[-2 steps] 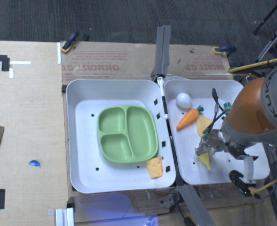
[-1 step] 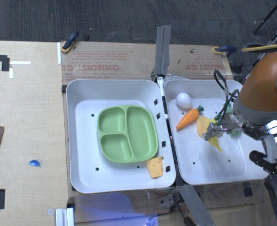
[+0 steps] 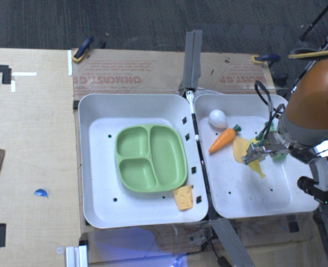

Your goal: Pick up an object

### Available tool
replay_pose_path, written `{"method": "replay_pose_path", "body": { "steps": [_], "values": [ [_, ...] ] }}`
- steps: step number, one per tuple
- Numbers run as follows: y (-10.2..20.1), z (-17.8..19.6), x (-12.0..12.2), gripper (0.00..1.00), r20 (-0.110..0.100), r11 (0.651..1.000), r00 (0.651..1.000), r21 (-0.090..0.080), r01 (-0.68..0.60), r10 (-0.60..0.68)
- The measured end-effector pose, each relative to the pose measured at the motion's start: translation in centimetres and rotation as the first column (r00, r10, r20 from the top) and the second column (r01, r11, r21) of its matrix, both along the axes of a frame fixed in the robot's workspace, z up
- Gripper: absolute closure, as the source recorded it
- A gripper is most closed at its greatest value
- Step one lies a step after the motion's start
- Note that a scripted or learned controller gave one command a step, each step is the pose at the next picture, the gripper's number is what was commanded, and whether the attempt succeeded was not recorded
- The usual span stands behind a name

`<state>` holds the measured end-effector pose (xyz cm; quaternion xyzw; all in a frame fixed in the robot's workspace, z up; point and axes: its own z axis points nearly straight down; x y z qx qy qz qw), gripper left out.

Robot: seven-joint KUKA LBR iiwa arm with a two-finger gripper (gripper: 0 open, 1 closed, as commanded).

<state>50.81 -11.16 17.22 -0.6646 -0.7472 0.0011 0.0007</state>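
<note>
In the right bin (image 3: 297, 202):
Gripper (image 3: 255, 154): low over a yellow piece (image 3: 242, 149) — grip unclear.
Carrot (image 3: 221, 140): lies diagonally — green top toward upper right.

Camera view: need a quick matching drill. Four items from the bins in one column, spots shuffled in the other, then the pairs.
Items:
1. green divided plate
2. cheese wedge
3. carrot
4. white egg

Places:
A. right bin, near its far left corner
B. left bin, middle
C. right bin, lying slantwise just nearer than the egg
D. left bin, near right corner, beside the plate

Pairs: 1-B, 2-D, 3-C, 4-A
</note>
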Motion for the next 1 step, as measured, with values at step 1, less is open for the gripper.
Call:
{"method": "replay_pose_path", "body": {
  "steps": [1],
  "values": [
    [6.95, 7.06, 0.86, 1.00, 0.002, 0.984, 0.984, -0.001, 0.181, -0.181]
  ]
}}
